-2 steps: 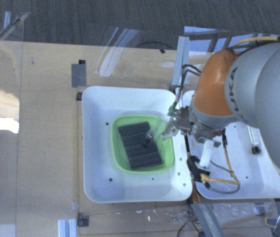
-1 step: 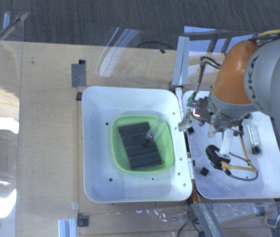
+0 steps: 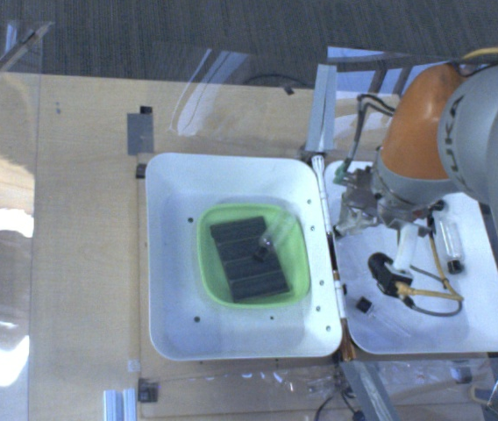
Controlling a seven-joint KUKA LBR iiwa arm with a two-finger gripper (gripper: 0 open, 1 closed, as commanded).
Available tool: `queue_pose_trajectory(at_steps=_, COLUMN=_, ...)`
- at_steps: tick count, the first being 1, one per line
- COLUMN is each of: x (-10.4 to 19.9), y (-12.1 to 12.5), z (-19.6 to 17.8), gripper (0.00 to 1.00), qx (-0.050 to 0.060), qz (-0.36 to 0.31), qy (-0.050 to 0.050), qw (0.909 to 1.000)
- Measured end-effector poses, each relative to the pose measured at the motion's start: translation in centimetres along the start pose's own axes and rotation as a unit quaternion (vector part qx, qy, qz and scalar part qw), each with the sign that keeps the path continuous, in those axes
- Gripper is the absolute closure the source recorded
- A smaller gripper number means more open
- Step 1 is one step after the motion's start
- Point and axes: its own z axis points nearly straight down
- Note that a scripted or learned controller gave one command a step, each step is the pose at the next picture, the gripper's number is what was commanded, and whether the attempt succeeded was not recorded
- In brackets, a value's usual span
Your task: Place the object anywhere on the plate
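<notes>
Hovering over right bin (image 3: 486, 323), my gripper (image 3: 380, 213) state: can't tell. Dark ridged object (image 3: 247, 260) lies on green plate (image 3: 209, 274) in left bin (image 3: 170, 314).

the grey arm (image 3: 494, 121) reaches in from the right, its orange band (image 3: 417, 125) just above the wrist. the wrist points steeply downward. the end effector (image 3: 380, 213) hangs below it, largely hidden under the wrist.

End effector (image 3: 387, 220) fingers hidden beneath wrist, arm (image 3: 481, 121) cut off at right edge
</notes>
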Motion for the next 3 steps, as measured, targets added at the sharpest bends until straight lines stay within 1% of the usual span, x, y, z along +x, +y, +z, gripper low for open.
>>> queue_pose_trajectory(at_steps=1, x=0.0, y=0.0, z=0.0, gripper=0.0, qx=0.0, qz=0.0, qy=0.0, qw=1.0)
queue_pose_trajectory(at_steps=2, x=4.8, y=5.6, z=1.2, gripper=0.0, qx=0.003, qz=-0.022, qy=-0.001, qw=0.9998)
queue_pose_trajectory(at_steps=3, x=9.1, y=9.5, z=1.2, gripper=0.0, qx=0.003, qz=-0.029, qy=-0.001, qw=0.9996)
